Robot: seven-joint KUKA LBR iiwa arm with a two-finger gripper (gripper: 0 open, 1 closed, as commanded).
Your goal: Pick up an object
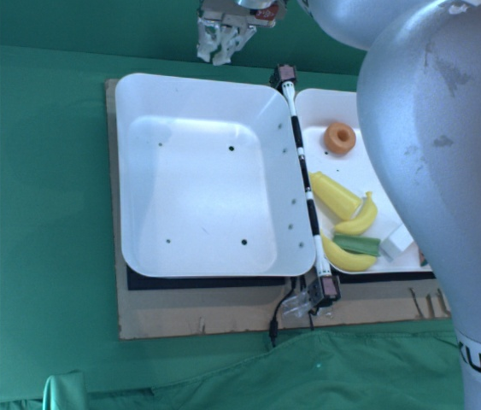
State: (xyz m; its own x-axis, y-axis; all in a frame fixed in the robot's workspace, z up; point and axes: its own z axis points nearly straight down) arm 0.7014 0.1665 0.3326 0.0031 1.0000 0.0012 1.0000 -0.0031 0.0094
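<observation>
My gripper [217, 48] hangs high at the top of the view, above the far rim of the left bin [137, 101], with nothing visible between its pale fingertips. The right bin [317, 114] holds an orange ring-shaped piece [339, 137], a yellow corn-like piece [336, 195], two yellow bananas [358, 220] [347, 259], a green pod [358, 245] and a white block [396, 242]. The grey arm covers the right part of that bin.
A black-and-white rod [302, 165] runs between the two bins, with clamps at both ends. Both bins rest on a brown board [197, 314] over green cloth. The arm's large grey body [437, 143] fills the right side.
</observation>
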